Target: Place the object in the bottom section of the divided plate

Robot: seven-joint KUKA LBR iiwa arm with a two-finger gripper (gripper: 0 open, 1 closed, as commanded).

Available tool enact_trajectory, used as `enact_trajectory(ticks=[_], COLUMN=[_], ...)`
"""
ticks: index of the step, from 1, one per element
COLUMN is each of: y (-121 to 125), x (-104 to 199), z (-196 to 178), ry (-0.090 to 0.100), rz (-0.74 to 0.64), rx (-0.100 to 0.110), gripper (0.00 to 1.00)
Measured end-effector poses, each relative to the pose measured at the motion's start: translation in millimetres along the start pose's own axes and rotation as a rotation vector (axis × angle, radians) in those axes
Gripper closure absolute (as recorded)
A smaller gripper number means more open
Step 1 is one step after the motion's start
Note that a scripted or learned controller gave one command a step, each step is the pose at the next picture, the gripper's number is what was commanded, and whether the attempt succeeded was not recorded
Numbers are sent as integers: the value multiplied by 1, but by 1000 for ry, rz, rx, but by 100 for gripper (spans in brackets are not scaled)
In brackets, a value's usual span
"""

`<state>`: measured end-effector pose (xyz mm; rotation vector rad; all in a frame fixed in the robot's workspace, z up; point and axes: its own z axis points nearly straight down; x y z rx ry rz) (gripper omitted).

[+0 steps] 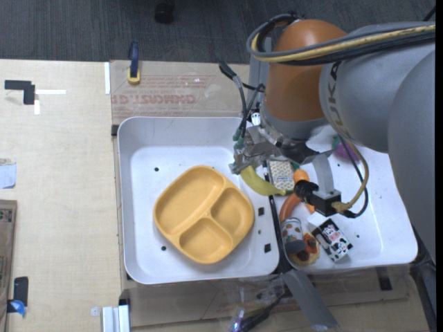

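Camera view shows a yellow banana (pixel 256 182) at the left white bin's (pixel 131 206) right edge, under the gripper (pixel 249 159); its grip cannot be made out. Just beside lies the yellow three-section plastic plate (pixel 203 214), with open room around. Mirrored red print marks the bench's cardboard (pixel 173 92).

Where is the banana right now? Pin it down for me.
The banana lies at the left bin's right edge, just right of the yellow divided plate, directly under the pincer and beside the carrot in the right bin.
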<state>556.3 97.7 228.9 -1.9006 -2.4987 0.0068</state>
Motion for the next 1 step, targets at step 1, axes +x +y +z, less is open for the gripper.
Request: enact_trajectory(ticks=[1], y=[0], x=[57], z=[-11], ry=[-1], rz=[-80], rx=[-2], gripper=[100])
